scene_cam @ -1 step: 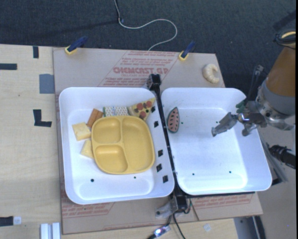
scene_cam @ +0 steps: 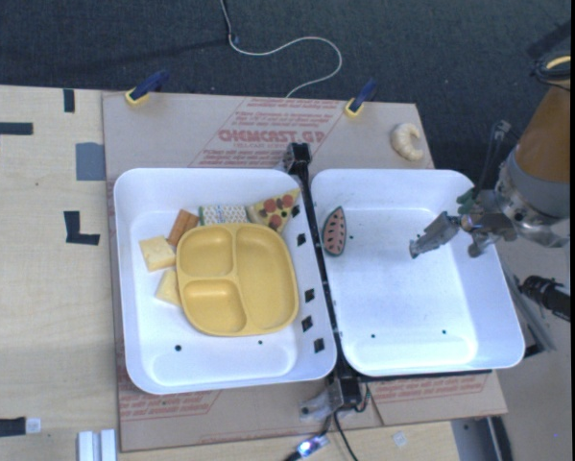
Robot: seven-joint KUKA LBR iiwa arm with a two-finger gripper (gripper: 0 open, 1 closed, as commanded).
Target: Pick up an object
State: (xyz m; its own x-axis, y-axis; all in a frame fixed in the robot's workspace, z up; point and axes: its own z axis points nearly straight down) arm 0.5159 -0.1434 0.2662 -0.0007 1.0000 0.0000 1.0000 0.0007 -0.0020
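A watermelon-slice toy [scene_cam: 335, 230] lies at the left wall of the right bin [scene_cam: 417, 349]. In the left bin [scene_cam: 220, 368] a yellow divided plate [scene_cam: 237, 279] lies over several toy foods: a pizza slice [scene_cam: 275, 206], a brown cracker [scene_cam: 181, 227] and pale cheese pieces [scene_cam: 157, 254]. My gripper [scene_cam: 454, 235] hangs over the right side of the right bin, well right of the watermelon slice. Its two fingers are spread apart with nothing between them.
A small cream ring-shaped object [scene_cam: 408, 141] lies on the cardboard beyond the right bin. A white cable [scene_cam: 287, 51] loops on the dark floor at the back. Blue-and-yellow clamps [scene_cam: 147, 86] hold the cardboard's far corners.
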